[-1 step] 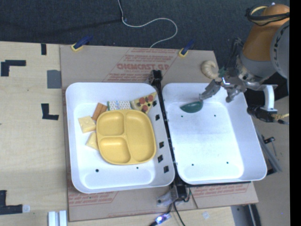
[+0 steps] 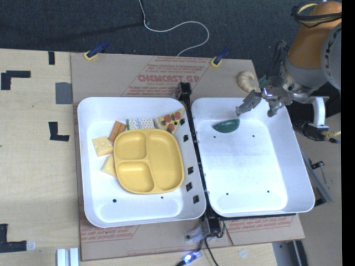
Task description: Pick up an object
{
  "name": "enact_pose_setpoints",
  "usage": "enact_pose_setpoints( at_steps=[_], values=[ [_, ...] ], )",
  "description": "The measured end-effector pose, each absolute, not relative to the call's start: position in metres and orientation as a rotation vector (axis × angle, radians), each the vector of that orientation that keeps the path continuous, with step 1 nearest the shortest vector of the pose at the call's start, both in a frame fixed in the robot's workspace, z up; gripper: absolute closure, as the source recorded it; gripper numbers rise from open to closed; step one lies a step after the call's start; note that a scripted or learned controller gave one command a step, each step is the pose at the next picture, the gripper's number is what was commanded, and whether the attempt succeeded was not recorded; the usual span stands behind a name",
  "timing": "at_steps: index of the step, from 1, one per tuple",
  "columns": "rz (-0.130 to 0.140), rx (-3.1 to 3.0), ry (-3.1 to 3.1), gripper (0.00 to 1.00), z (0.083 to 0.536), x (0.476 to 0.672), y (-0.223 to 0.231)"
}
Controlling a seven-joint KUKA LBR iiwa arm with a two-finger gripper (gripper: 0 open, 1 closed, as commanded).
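The arm [image 2: 310, 43] reaches in from the right, its orange band high near the top right corner and its wrist bent down toward the far right corner of the right bin [image 2: 277, 198]. The gripper [image 2: 258, 107] hangs above that bin's far edge with its two fingers spread wide apart, one finger [image 2: 247, 104] pointing toward the bin's middle, the other [image 2: 274, 108] nearer the right wall. Nothing sits between them. A small dark green object [image 2: 226, 126] lies on the bin floor near the far edge, just beside the left finger's tip and apart from it. In the left bin [image 2: 94, 204] a yellow divided plate [image 2: 148, 160] rests near the middle, with small food pieces [image 2: 111, 140] along its far and left sides
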State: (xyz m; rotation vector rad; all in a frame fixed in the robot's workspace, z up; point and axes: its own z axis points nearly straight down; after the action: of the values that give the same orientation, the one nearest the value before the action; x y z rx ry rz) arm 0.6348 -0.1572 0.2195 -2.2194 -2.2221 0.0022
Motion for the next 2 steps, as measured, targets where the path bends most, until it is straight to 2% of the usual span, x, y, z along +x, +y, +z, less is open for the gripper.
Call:
enact_pose_setpoints(
  at_steps=[2],
  values=[
    [0.008,-2.215,-2.222,0.0,0.098,0.645,-0.162]
  ],
)
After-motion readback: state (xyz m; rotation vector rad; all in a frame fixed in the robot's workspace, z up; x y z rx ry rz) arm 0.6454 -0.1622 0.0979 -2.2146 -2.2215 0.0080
